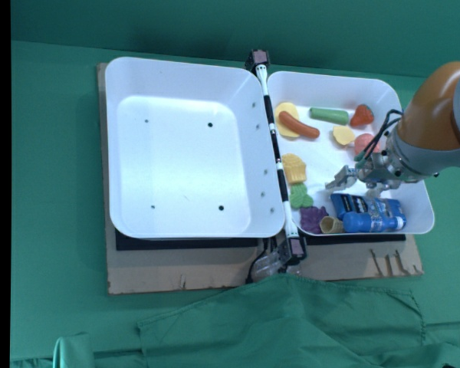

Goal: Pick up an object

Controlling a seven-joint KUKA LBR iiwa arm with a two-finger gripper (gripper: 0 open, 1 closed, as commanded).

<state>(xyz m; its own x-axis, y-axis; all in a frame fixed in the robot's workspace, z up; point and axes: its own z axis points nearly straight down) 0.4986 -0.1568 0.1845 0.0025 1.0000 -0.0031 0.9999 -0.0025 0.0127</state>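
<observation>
Gripper (358, 181) hangs over the right bin (414, 133), fingers spread wide with nothing between them, just above the blue bottle (372, 222) lying beside a blue packet (360, 205) near the bin's front wall.

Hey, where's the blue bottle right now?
The blue bottle lies on its side in the right bin, at the near right corner, just below the gripper and beside a small cone.
</observation>
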